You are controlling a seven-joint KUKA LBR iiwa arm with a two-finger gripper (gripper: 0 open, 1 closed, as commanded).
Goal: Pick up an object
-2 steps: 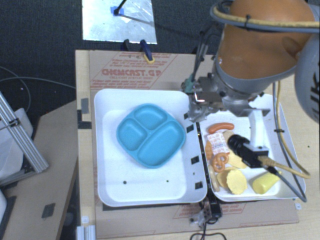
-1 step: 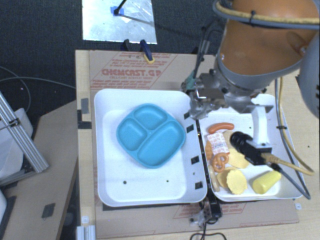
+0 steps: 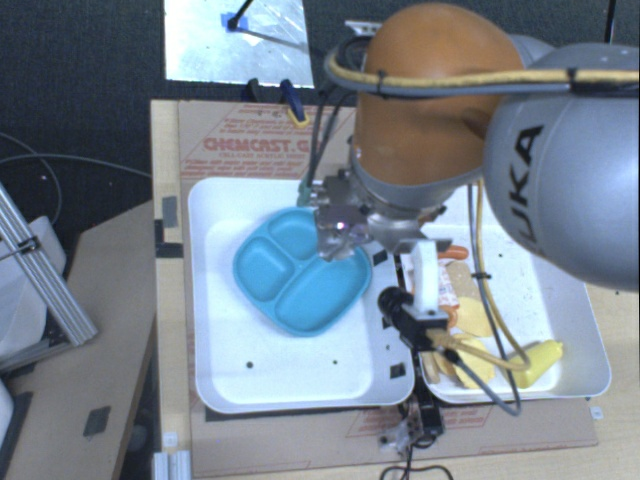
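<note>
Over the left bin (image 3: 215,368), the gripper (image 3: 338,230) sits at the blue divided plate's (image 3: 300,273) two o'clock rim; its state cannot be told. Such a shallow, slick rim could slip free when lifted.

Two bins side by side on the bench. Left bin (image 3: 215,368): divided plate (image 3: 290,273) lies in its middle, toward the far right. Gripper (image 3: 338,236) sits over plate's right edge. Right bin (image 3: 590,363): banana (image 3: 535,358) near front right corner, other items behind arm hardware, can't tell which.
</note>
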